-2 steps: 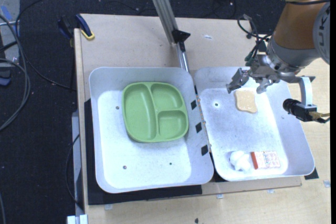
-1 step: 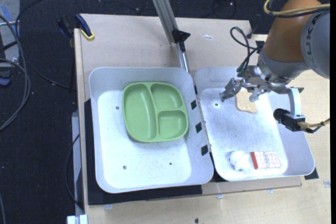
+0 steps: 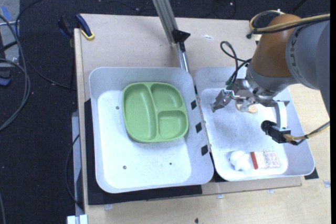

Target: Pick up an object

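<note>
My gripper (image 3: 224,100) hangs over the upper left part of the right bin (image 3: 226,134), under the orange band of the arm. A small white lump (image 3: 240,160) lies near that bin's front edge. Right beside it is a flat red-and-white packet (image 3: 268,159). Both lie well below and to the right of the gripper, apart from it. A small tan piece (image 3: 252,108) peeks out just under the wrist; I cannot tell what it is.
A green divided plate (image 3: 156,112) lies in the left bin (image 3: 105,165). A grey metal pole (image 3: 164,5) slants down to the gap between the bins. A black cable plug (image 3: 275,131) hangs off the wrist over the right bin.
</note>
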Action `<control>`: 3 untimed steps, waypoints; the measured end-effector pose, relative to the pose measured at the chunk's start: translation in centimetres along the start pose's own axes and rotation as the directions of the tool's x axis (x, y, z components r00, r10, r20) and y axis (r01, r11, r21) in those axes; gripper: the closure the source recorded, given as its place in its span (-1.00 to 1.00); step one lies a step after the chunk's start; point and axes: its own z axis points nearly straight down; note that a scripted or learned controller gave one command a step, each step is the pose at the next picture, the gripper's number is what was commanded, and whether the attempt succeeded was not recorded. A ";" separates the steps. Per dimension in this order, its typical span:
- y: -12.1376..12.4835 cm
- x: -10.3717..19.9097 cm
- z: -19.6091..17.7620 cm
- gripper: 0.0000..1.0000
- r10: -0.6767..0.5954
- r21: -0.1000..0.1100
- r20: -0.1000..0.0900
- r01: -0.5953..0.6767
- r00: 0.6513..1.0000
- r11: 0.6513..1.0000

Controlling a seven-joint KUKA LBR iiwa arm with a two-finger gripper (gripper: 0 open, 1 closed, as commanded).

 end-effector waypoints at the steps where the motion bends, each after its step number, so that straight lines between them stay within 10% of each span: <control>1: 0.2 -0.1 -1.3 1.00 0.001 -0.006 0.001 -0.001 1.000 1.000; 3: -0.5 -0.5 -5.8 1.00 0.000 -0.004 0.001 0.000 1.000 1.000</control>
